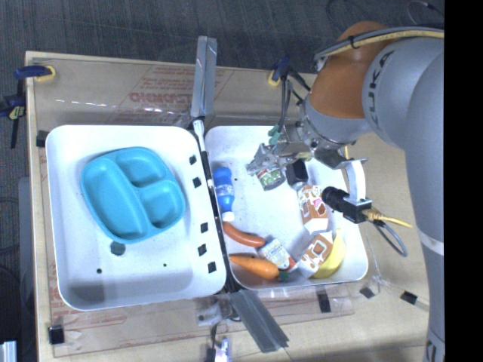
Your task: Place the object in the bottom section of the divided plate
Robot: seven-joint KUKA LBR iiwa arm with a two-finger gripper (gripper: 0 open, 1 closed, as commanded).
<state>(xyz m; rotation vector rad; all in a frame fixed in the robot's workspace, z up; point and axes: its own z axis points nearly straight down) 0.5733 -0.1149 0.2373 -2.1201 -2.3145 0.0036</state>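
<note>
The grey arm (407, 74) with its orange band looms closest to the lens, reaching in from the right over a bench that carries two shallow white bins side by side. Reading from the left: the left bin (83, 277) holds a blue divided plate (134, 193), tilted at an angle, with one long section along its left and lower side and two smaller ones toward the upper right; all appear bare. Across the divider, the right bin (355, 266) holds a small blue-capped bottle (223, 191), a sausage (245, 237), a carrot (255, 265), two small cartons (315, 228) and a banana (335, 259). Above them the gripper (273, 164) hangs over the right bin's upper middle, with a small dark-and-green object (270, 176) seemingly pinched at its tip, though the blur there leaves the grasp uncertain. To do this step well, the arm should lift clear of the divider, travel left, lower over the plate's bottom section, and release low so the object does not bounce out.
</note>
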